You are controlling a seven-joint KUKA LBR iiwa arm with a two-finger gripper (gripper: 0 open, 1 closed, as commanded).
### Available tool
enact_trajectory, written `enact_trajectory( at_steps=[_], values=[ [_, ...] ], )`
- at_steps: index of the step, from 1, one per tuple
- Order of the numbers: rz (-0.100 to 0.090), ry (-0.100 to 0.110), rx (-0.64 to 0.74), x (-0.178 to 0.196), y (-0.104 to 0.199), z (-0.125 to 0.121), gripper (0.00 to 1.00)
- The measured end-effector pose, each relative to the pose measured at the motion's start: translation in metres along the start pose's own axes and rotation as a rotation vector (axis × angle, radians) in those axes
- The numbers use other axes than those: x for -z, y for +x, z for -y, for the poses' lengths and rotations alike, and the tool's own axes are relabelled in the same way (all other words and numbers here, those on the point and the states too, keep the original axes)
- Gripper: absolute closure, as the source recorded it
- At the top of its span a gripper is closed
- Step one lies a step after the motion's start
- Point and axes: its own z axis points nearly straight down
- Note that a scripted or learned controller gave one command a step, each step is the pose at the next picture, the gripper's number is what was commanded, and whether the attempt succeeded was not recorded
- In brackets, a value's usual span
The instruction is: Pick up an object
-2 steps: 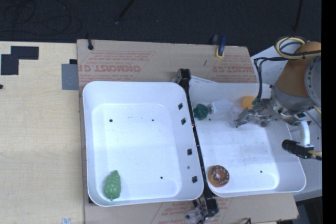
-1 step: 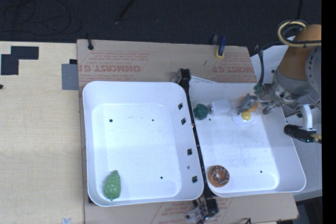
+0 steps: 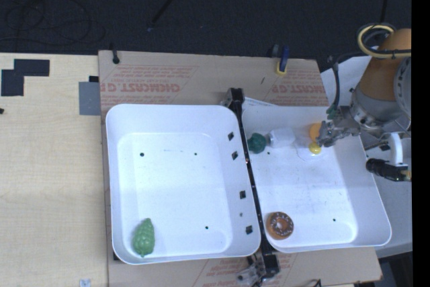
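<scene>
From above, the grey arm with its orange band (image 3: 388,70) reaches in from the right over the right shallow white bin (image 3: 366,212). Its two-finger gripper (image 3: 327,134) sits low at the bin's upper part, just beside a small yellow-orange object (image 3: 314,131); whether it grips that object cannot be told. This bin also holds one clear plastic piece (image 3: 282,138), one dark green round ball (image 3: 256,142) and one brown ring-shaped doughnut toy (image 3: 279,225). The left white bin (image 3: 121,144) holds one light green bumpy lump (image 3: 143,237) in its near corner.
</scene>
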Motion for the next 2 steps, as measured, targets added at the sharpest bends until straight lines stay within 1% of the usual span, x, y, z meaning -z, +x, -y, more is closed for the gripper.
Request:
enact_trajectory(
  at_steps=[1,2],
  values=[
    [0.000,0.001,0.003,0.000,0.001,0.000,0.00],
    [0.000,-0.007,-0.005,0.059,-0.001,-0.016,0.00]
  ],
)
